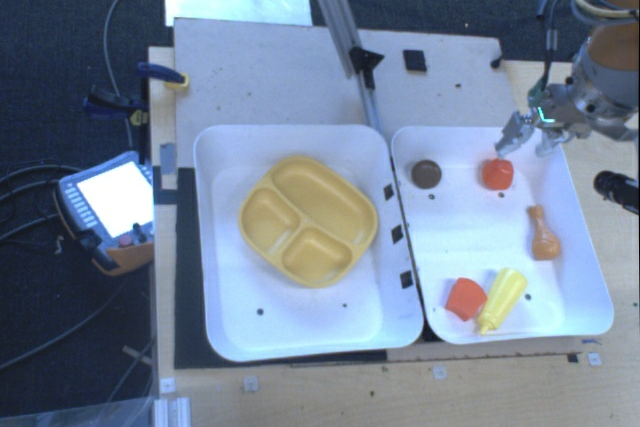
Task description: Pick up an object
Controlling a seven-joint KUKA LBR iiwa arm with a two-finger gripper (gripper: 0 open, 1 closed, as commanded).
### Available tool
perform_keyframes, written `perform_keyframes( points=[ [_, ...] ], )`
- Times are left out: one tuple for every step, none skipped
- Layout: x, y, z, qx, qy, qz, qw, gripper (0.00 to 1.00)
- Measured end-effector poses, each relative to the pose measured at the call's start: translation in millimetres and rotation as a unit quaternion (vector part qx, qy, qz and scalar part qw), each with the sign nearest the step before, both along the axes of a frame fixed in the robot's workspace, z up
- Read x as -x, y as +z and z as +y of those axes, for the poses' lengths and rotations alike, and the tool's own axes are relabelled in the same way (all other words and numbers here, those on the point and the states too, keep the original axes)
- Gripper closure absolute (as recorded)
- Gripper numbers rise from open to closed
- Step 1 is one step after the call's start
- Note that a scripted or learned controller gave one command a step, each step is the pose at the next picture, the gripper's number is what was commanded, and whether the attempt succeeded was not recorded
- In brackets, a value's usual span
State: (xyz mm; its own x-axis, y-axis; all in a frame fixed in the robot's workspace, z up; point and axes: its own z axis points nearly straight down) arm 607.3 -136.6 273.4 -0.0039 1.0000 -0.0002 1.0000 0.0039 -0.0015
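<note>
Claw (531,136) first: from my console I see it hanging over the far edge of the right bin (590,245), its two fingers (512,137) spread apart with nothing between them. It sits just right of and a little beyond the red piece, without touching it.

Now down through the sizes. My worktop (300,75) carries both white bins side by side. On the right, the arm (605,55) comes in, grey with an orange band above the wrist. Next is the left bin (225,295), and the yellow tray (308,219) lies in the middle of it, flat, with three compartments. At the far left, off the worktop, a pendant (108,207) with a lit screen rests on the dark floor.

In the right bin the things are well apart from each other, save the near pair. Toward the near edge, the yellow bottle (502,298) lies tilted, and the orange wedge (465,298) lies just left of it, touching or nearly so. By the right wall I see the orange drumstick (543,234). Close to the far edge sits the red piece (498,174). Left of it, close to the wall between the bins, is the brown ball (426,174).
</note>
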Motion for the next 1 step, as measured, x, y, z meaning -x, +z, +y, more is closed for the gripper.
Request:
perform_keyframes(
  points=[
    [-0.8,1.6,0.0,0.0002,0.0,-0.002,1.0,0.0]
  ],
)
